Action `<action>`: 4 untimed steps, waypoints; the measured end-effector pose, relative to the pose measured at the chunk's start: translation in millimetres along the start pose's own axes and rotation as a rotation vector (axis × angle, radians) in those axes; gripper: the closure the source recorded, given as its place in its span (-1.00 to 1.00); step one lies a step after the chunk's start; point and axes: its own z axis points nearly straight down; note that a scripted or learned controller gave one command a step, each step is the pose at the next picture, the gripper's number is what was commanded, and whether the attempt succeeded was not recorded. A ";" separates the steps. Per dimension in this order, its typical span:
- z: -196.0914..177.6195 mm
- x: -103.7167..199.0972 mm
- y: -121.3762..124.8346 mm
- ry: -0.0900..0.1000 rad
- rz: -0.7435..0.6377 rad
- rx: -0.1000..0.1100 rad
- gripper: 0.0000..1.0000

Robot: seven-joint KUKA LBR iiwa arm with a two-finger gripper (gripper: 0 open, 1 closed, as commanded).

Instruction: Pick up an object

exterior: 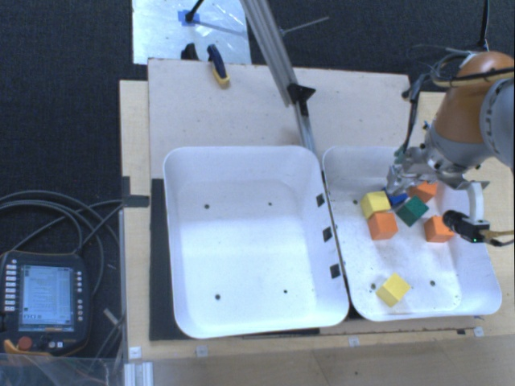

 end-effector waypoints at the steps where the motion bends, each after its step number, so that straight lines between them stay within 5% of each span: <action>1: -65.0 -1.9 -0.7 -0.001 0.000 -0.002 1.00; 2: -90.0 -2.3 0.8 0.000 0.000 0.002 1.00; 4: -98.2 104.7 10.2 0.004 -0.007 0.003 1.00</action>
